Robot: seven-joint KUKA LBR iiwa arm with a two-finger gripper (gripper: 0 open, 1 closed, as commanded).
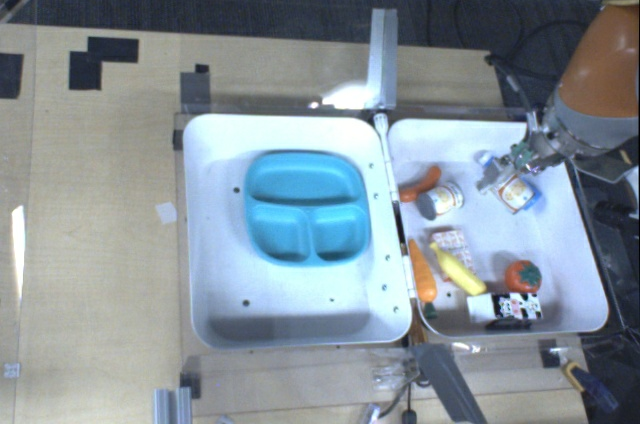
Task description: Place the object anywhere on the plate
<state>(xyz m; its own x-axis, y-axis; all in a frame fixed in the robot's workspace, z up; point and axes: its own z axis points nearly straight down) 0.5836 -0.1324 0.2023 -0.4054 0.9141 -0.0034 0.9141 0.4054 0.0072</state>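
Note:
A blue plate (305, 219) with three compartments lies in the left bin (215, 302). Nothing rests on it. The right bin (570, 252) holds the loose objects. My gripper (508, 168) hangs at the end of the grey and orange arm (598, 72) over the back right part of that bin. It is open, with nothing between its fingers. Just below it and to the right lies a small blue, white and orange container (518, 196).
Also in the right bin are a red sausage (420, 182), a silver can (440, 201), a pink packet (449, 240), a yellow banana (457, 271), an orange carrot (423, 273), a red tomato (522, 275) and a black and white carton (505, 308). A metal post (384, 57) stands behind the bins.

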